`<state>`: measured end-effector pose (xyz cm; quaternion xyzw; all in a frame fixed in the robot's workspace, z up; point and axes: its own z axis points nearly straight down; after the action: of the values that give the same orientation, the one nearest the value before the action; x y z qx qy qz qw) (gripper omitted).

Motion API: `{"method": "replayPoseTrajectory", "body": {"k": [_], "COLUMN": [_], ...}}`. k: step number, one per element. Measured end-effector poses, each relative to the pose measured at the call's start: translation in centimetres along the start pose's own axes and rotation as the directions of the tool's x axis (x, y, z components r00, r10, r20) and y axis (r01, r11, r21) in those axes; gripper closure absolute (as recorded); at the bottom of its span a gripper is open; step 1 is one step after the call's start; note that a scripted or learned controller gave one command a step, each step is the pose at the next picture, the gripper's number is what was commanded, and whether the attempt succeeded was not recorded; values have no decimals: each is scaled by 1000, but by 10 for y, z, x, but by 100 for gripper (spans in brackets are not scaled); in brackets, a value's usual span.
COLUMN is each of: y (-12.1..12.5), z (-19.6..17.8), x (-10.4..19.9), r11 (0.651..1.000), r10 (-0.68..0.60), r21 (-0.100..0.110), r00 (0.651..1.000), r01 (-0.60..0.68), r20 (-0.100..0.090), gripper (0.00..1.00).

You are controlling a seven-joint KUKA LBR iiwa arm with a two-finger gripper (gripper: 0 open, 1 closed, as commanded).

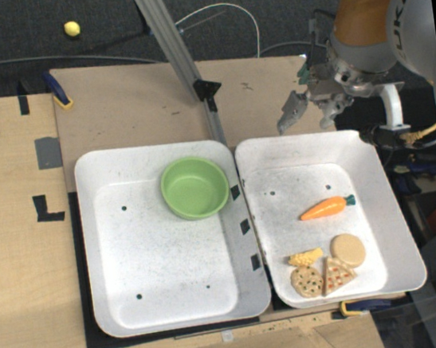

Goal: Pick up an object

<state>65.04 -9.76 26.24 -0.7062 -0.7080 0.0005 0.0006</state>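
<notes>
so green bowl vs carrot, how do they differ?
The green bowl is round, hollow and upright, in the left bin; the carrot is slim, orange, lying on its side in the right bin. The bowl looks much bigger. The bowl sits alone; the carrot lies near other toy foods. Both rest untouched on bin floors.

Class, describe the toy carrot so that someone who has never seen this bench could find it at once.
Start at the right-hand white bin, the one nearer the arm. The carrot lies alone near its middle, above a cluster of tan and yellow toy foods at the near edge. It alone is long, bright orange and tipped with green.
</notes>
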Motion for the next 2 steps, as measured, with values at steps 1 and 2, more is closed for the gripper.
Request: {"method": "replayPoseTrajectory", "body": {"k": [1,2], "y": [0,-5], "z": [0,47], "x": [0,-6], "r11": [1000,1000], "r10": [0,1], "r21": [0,4], "r00": [1000,1000], "r01": [0,-1], "r20": [0,1], "gripper": [0,0]}}
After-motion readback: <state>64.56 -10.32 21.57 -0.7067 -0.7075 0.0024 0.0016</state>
